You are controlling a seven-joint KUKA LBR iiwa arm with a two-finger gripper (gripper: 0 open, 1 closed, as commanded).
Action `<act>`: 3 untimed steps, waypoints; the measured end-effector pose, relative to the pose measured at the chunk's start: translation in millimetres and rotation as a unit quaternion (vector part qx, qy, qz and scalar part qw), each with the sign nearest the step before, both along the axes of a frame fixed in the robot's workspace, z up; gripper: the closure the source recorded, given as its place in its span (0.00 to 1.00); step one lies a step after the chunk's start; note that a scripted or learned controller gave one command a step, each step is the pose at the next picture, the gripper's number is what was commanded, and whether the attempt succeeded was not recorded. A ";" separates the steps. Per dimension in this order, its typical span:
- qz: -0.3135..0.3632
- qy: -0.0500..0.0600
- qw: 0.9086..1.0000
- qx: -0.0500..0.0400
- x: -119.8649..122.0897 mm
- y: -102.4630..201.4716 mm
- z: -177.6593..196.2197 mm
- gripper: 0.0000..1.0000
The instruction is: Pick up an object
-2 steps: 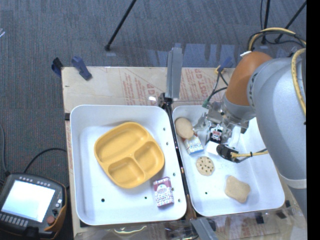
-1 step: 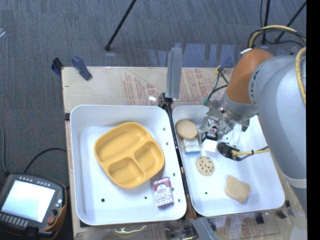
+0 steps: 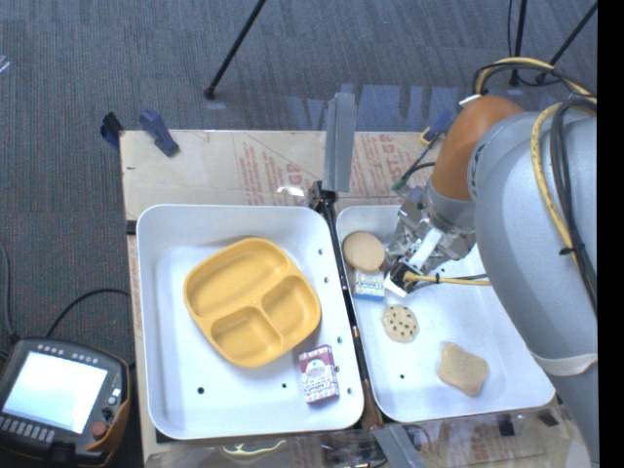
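Observation:
My gripper (image 3: 392, 264) reaches down into the right bin (image 3: 507, 383) near its left wall. It hangs just right of a round tan bun (image 3: 364, 251) and over a small blue and white box (image 3: 369, 286). The wrist hides the fingers. A chocolate chip cookie (image 3: 400, 324) lies below the gripper, and a tan slice of toast (image 3: 462, 369) lies near the bin's front. In the left bin (image 3: 166, 398) sit a yellow divided plate (image 3: 252, 301) and a small maroon box (image 3: 318, 373).
A grey upright post (image 3: 338, 149) stands behind the divide between the bins. A tablet (image 3: 60, 398) lies on the floor at the lower left. Tripod legs (image 3: 239, 37) cross the carpet behind the bench.

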State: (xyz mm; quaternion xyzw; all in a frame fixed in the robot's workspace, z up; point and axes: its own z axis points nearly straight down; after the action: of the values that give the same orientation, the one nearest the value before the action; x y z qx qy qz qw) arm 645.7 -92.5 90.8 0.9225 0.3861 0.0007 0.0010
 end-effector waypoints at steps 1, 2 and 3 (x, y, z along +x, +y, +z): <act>-0.119 -0.001 0.993 0.001 -23.6 -86.7 0.5 1.00; -0.259 0.001 0.966 0.012 -75.5 -94.1 0.5 1.00; -0.279 -0.001 0.960 0.003 -60.3 -14.6 135.7 1.00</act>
State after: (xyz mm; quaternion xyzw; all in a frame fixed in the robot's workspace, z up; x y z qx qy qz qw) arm 585.4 -107.1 226.5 0.9936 0.1132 0.0028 -0.0014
